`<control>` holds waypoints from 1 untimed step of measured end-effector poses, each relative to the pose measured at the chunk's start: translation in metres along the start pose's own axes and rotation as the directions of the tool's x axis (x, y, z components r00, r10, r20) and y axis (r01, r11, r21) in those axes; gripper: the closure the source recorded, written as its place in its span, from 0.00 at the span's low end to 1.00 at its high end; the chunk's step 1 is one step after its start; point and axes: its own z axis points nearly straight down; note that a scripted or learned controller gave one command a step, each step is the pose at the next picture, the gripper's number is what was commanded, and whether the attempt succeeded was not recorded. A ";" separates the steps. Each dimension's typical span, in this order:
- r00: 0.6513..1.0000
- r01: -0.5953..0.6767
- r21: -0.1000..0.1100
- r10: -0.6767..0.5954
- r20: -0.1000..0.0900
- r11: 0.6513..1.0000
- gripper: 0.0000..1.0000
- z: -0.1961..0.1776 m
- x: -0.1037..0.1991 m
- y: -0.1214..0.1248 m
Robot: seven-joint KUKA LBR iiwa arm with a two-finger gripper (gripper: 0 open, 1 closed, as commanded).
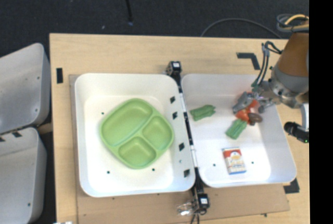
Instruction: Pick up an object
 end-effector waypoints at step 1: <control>1.000 -0.004 -0.001 0.004 0.001 1.000 0.00 0.052 -0.001 0.000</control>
